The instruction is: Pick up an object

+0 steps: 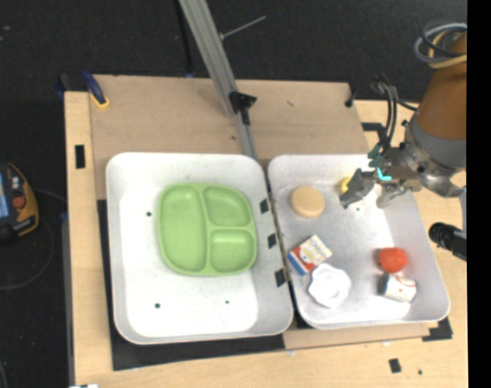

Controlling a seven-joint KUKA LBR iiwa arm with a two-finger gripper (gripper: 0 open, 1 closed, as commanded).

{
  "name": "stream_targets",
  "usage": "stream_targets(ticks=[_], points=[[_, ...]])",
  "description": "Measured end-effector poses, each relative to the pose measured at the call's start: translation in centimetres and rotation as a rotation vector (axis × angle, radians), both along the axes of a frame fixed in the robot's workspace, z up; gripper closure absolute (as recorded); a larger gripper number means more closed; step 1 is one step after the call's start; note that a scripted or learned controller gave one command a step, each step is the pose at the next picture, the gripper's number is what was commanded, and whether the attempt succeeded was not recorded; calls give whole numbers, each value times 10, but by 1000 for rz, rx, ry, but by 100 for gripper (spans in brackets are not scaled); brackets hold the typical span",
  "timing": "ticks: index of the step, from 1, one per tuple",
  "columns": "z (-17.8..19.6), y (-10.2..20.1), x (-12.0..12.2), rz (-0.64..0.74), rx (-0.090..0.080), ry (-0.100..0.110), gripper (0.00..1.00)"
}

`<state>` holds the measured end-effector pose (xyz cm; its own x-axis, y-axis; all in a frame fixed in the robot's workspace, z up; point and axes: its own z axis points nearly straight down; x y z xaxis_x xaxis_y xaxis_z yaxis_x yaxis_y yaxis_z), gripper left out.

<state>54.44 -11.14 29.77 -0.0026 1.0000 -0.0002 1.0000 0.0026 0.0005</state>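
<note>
Objects to pick: several small items lie in the right bin (439,301), none lifted.
Tan disc (307,201): a round, flat piece at the upper left of the right bin, near the divide between the bins.
Red-and-white packet (311,253): just below the tan disc, lying flat and tilted.
White lid-like piece (329,285): just below the packet, near the bin's front edge.
Red ball (393,258): at the right side of the bin, just above a white-and-red block (397,288).
Small yellow item (344,186): at the upper part of the bin, beside the end effector; too small to identify.
End effector (370,188): over the upper right of the right bin, two dark fingers spread apart with nothing between them, to the right of the tan disc.
Arm (443,103): enters from the right, orange band above the grey wrist.
Left bin (132,241): holds a green divided plate (206,229) with three compartments, lying roughly at its centre.
Table (164,111): tan surface carrying both bins side by side.
Metal rail (210,47): runs at a slant from the top down to the gap between the bins.
</note>
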Motion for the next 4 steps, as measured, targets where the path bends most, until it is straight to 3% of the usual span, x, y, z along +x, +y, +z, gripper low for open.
stream_targets(ticks=[1,4], points=[[1,0,0,0,0,-2,0],[-159,6,-1,-5,-1,4,0]])
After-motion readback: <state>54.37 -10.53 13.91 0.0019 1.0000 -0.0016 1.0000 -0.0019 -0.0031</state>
